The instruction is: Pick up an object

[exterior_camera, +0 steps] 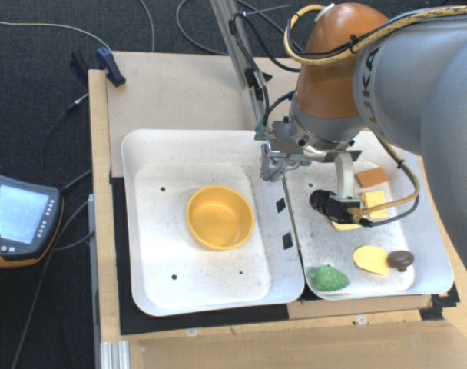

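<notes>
Two shallow white bins sit side by side on the counter (180, 91): the left bin (158, 246) fills the middle of the frame and the right bin (329, 246) lies at the lower right. My fingers (273, 165) hang at the top of the seam where the two bins meet, just right of centre frame. My grey arm with its orange band comes in above them from the upper right. I cannot tell whether my fingers are open or closed, and I can make out nothing between them.

One yellow bowl (220, 217) stands upright in the middle of the left bin, below and to the left of my fingers and apart from them.

Several small things lie in the right bin. An orange block (371, 178) sits toward its upper right, with a yellow block (376, 199) just below it. Near the bin's lower edge a flat yellow piece (369, 259) touches a small brown lump (401, 260) on its right. A green, broccoli-like piece (328, 277) lies in the lower left corner of that bin.

Two small black tabs (280, 204) mark the seam below my fingers. Beyond the counter, a teach pendant (17, 220) lies at the left edge of the frame, and a blue clamp (110, 66) grips the counter's upper left corner.
</notes>
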`<move>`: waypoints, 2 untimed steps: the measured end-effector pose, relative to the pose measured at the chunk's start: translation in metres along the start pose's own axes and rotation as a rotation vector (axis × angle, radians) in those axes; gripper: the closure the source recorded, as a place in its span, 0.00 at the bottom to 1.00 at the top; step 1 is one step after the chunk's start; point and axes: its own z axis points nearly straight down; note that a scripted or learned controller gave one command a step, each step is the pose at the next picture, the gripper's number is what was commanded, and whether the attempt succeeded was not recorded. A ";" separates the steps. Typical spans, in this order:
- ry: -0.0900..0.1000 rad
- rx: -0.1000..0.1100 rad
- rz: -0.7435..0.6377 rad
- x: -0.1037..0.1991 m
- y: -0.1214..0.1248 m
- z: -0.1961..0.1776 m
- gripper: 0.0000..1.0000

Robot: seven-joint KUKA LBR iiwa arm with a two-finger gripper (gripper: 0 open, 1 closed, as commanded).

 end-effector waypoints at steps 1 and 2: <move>-0.001 0.000 0.003 0.028 0.012 0.010 1.00; -0.002 -0.001 0.005 0.026 0.012 0.010 0.00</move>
